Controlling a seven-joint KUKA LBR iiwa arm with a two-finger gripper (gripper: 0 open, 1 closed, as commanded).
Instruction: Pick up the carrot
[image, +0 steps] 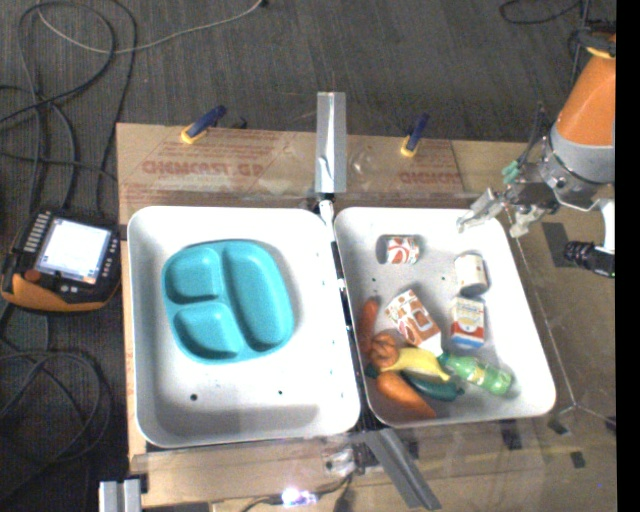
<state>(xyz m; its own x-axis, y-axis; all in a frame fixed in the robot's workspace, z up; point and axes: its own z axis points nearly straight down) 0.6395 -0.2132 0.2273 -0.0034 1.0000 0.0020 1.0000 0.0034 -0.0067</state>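
Arm poised over right bin's corner

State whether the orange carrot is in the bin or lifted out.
In the bin. The orange carrot lies at the near edge of the right white bin among other items, while the two-finger gripper is at the far corner.

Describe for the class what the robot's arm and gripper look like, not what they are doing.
The arm enters from the right: a rounded orange band above a grey wrist section. Below it sits a metal gripper with thin, pale fingers and small fittings around its base; details there are too small to make out. A white piece and a dark block stick out beneath the wrist.
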